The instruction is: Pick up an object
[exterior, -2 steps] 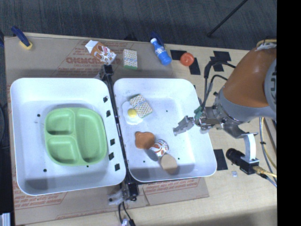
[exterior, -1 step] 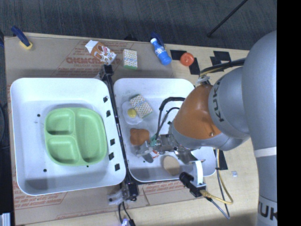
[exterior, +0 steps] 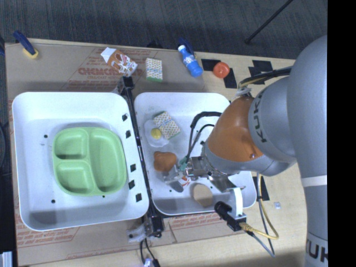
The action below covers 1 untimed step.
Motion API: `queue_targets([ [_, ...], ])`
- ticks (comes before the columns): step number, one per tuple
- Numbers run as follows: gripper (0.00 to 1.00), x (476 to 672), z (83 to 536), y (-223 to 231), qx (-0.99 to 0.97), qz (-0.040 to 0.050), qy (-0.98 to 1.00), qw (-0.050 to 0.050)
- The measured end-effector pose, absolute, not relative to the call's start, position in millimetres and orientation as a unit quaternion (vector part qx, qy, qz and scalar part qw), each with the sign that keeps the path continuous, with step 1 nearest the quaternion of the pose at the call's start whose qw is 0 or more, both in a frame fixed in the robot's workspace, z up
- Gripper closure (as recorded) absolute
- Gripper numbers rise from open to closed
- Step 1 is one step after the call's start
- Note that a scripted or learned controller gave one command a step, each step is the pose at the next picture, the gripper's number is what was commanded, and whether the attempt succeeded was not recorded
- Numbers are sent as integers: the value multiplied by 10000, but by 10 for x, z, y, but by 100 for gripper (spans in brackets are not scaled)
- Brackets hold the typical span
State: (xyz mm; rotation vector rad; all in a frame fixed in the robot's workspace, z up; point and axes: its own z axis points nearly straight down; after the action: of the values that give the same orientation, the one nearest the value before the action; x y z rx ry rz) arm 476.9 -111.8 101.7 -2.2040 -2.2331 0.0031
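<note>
The gripper [exterior: 179, 177] is reaching low into the right bin [exterior: 236, 196], and whether its fingers are wide or narrow cannot be told. An orange-brown lump [exterior: 164, 161] is sitting just beside it on the far-left side, a round tan piece [exterior: 201, 194] is lying just behind it toward the arm, and a fried egg [exterior: 156, 133] and a checkered packet [exterior: 167, 124] are lying farther off. Well apart, a green divided plate [exterior: 89, 160] is resting in the left bin [exterior: 28, 115].

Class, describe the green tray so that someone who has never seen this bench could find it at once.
Start with the two white bins side by side and take the left bin, away from the grey and orange arm. The green tray lies flat on its floor. It is pale green with three compartments, while the right bin holds small brown, yellow and checked items.
</note>
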Motion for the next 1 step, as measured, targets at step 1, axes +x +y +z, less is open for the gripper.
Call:
queue_targets([
  [1,100,4777,2291,-566,-7044,-11,-7098,-4],
])
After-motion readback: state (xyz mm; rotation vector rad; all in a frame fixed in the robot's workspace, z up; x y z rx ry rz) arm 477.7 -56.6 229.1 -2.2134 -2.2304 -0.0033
